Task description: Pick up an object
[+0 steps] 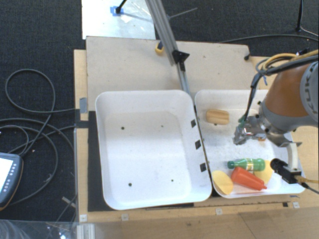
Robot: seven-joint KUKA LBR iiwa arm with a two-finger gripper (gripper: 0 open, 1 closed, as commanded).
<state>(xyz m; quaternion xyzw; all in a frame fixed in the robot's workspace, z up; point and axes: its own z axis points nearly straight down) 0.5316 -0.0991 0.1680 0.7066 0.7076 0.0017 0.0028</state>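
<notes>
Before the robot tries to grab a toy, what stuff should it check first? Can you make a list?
1. Toys to pick are in reach: ok. The green bottle, orange carrot, yellow piece and wooden block lie in the right bin.
2. Tool is above the right bin: ok.
3. Tool is lined up over a toy: not ok; it hangs over bare floor between block and bottle.
4. Tool carries nothing: cannot tell.
5. Target stands apart: not ok for bottle and carrot, which crowd together; ok for the block.
</notes>
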